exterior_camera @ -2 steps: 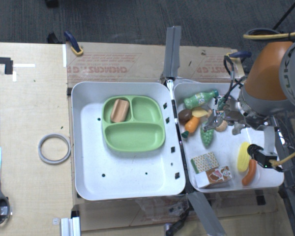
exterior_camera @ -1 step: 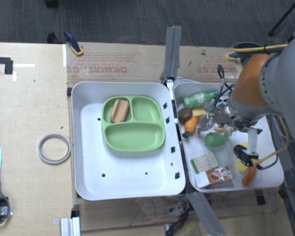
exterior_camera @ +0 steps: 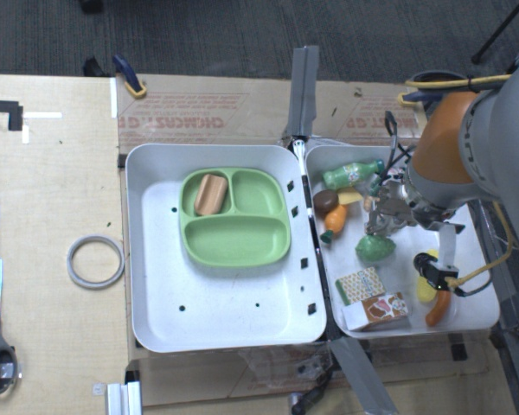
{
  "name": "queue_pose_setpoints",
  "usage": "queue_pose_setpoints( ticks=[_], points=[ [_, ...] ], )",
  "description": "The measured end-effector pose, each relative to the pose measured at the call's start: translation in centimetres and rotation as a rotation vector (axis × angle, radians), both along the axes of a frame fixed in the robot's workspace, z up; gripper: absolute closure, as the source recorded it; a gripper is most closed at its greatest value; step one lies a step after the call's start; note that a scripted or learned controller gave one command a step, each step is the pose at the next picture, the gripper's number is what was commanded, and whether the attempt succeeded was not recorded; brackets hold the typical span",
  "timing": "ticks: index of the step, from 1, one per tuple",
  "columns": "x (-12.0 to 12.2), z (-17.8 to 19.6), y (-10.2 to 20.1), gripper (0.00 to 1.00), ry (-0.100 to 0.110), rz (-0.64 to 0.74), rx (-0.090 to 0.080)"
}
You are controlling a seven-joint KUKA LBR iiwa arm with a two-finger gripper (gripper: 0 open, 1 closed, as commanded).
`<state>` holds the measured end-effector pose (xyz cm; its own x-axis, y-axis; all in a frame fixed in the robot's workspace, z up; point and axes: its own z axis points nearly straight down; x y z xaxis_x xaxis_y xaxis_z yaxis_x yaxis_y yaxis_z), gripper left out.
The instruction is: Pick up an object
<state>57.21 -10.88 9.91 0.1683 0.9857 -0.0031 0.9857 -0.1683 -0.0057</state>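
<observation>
Two white bins sit side by side on the counter [exterior_camera: 52, 188]. Over the right bin [exterior_camera: 480, 309], the tool [exterior_camera: 382, 225] hangs just above a green object [exterior_camera: 375, 249]; its finger state is unclear.

We see the gripper [exterior_camera: 381, 226] poised just above a round green toy vegetable [exterior_camera: 375, 249] in the right white bin [exterior_camera: 484, 305], beside a small orange fruit [exterior_camera: 335, 220].

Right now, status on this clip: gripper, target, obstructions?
Gripper low in right bin, just above green round object. Nothing seen held. Bottle, orange piece crowd close.
</observation>
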Motion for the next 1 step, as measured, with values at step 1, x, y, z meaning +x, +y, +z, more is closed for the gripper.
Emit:
queue_pose_setpoints(
  ticks=[1],
  points=[
    [0.00, 0.00, 0.00, 0.00, 0.000, 0.000, 0.000]
  ],
)
